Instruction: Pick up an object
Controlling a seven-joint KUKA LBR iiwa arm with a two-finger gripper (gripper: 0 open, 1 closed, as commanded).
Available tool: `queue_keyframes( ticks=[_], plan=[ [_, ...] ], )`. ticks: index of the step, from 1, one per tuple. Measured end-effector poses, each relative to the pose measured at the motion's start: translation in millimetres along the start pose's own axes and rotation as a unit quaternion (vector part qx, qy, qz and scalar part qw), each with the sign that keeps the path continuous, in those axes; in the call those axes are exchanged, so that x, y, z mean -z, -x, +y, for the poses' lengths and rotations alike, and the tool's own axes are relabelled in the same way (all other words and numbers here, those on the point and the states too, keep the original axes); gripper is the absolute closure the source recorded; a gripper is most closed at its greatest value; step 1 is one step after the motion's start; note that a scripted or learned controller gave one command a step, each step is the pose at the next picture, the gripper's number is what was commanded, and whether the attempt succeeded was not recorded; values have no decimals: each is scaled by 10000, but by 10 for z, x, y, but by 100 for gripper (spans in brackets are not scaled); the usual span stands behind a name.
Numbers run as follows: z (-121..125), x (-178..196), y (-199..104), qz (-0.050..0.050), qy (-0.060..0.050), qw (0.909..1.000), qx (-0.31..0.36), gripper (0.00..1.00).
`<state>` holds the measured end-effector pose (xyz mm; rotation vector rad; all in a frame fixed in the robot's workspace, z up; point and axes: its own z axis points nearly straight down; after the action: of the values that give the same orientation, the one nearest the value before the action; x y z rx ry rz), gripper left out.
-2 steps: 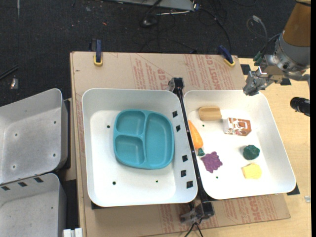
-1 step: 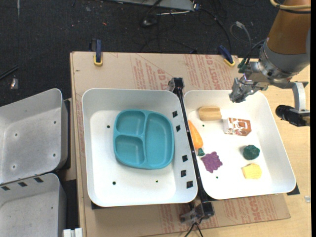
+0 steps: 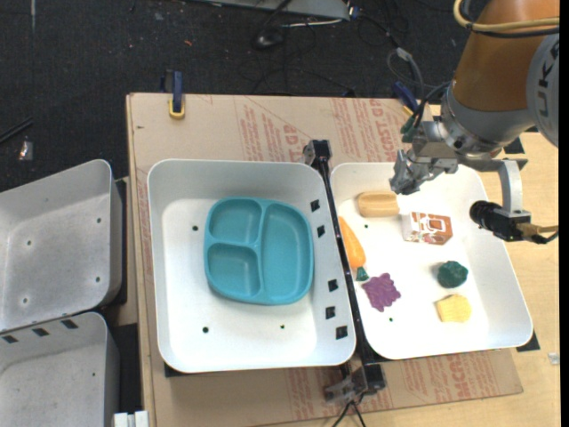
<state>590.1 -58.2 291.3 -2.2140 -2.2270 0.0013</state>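
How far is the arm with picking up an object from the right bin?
Done: the gripper has been brought over the right bin, hovering just right of the tan bread-like piece. In hand: nothing visibly between the jaws. Left: grasping and lifting; the tan piece, carrot, purple grapes, green piece, yellow piece and printed packet all lie on the bin floor.

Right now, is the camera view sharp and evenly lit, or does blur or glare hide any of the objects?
Camera view: lighting even, shadows soft; white bins bright but not blown out; teal tray and small items sharp; gripper slightly soft, its fingers unresolved.
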Motion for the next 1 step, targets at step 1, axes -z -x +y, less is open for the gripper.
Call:
queue_keyframes(
  ticks=[1],
  plan=[
    [-164,-7,-522,4,-4,10000,8,100]
  ],
)
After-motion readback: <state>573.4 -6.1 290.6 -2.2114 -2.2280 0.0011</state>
